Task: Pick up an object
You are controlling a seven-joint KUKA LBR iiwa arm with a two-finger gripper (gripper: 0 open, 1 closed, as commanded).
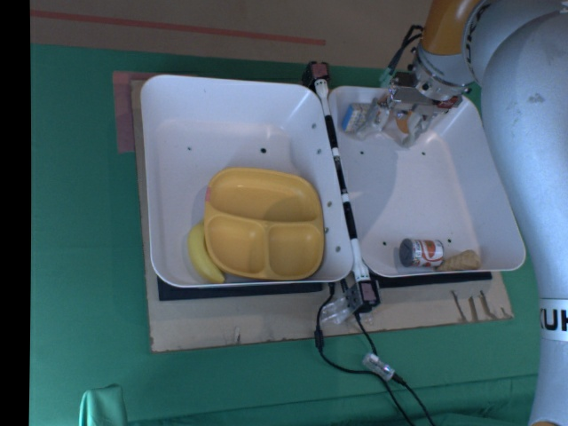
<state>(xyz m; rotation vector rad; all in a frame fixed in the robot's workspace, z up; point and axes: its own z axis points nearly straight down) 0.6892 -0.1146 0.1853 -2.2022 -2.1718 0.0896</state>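
My pincer (401, 115) hung over the right bin's (461, 185) far corner beside a small carton (357, 117); its grip, I couldn't tell.

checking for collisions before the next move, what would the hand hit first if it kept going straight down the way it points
Probably the small blue-and-white object lying beside the hand in the far part of the right bin, or else the bin floor; depth is hard to judge from this slant.
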